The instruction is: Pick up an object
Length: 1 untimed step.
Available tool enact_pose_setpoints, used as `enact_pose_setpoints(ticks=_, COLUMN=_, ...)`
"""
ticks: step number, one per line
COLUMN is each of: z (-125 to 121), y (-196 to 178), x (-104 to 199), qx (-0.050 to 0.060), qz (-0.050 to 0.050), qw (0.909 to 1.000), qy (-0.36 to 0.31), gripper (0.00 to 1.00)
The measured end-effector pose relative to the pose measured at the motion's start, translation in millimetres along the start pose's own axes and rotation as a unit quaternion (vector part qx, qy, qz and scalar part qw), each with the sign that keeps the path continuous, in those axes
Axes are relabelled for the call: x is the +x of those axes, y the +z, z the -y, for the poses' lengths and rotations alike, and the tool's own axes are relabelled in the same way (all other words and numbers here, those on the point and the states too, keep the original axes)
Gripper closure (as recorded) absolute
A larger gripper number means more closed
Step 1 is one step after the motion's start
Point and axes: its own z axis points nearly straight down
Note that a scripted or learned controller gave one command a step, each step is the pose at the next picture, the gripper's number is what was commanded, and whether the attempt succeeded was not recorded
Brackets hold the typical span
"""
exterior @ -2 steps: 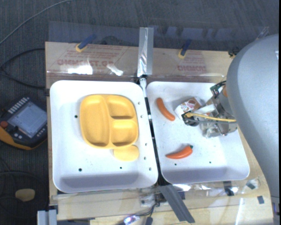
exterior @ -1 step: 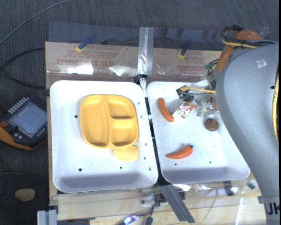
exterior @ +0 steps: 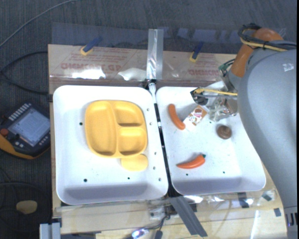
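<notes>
Gripper [exterior: 217, 108] hangs low in the right shallow white bin [exterior: 239, 180], just beside a small red-and-white packet [exterior: 196, 116], likely its target. Whether it is apart or together, I cannot tell. An orange sausage [exterior: 177, 117] lies clear, leaving room.

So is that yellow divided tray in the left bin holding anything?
Empty: the yellow tray shows only bare compartments. A yellow piece lies beside its lower edge, outside it.
</notes>
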Motion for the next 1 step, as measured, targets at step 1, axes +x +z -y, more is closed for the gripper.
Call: enact_pose_setpoints(ticks=1, z=-2.3, y=-0.1, x=0.0, qx=0.003, qz=0.001, qw=1.0, qy=-0.003, gripper=1.0)
